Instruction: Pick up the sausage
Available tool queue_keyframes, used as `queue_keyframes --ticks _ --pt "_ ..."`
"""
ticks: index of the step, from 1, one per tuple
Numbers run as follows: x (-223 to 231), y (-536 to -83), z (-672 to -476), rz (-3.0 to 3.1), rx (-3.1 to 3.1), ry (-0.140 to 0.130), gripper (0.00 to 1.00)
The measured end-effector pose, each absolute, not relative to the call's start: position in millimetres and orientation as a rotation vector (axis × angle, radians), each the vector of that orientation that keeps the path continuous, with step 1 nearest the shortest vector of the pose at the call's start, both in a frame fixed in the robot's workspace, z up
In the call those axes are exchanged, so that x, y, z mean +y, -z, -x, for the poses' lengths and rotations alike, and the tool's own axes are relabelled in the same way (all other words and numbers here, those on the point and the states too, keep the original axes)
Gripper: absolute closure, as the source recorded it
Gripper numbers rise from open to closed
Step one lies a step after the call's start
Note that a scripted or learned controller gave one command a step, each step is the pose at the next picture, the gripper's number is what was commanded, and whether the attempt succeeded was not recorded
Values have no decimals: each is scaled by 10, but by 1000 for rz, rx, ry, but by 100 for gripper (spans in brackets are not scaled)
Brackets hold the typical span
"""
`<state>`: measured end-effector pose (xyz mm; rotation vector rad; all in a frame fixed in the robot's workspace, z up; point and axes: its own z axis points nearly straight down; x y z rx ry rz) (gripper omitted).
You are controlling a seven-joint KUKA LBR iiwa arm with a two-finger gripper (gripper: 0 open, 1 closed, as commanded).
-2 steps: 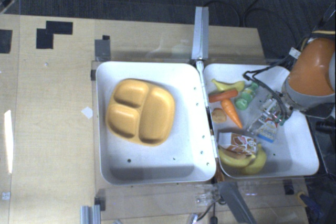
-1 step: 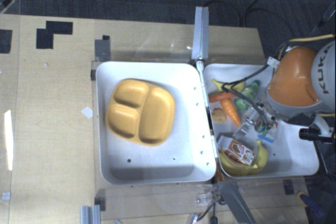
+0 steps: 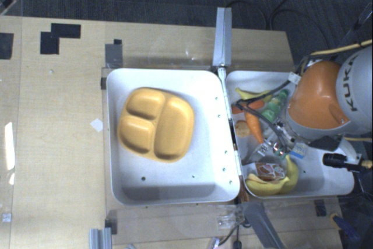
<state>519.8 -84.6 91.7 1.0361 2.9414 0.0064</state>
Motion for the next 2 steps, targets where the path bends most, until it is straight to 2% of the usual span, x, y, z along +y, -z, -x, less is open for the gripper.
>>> queue_keyframes --ticks 1,2 --pt "-830 -1033 -5220 -1034 2939 -12 100" --pt "-830 -1033 -5220 -1034 2939 -12 0"
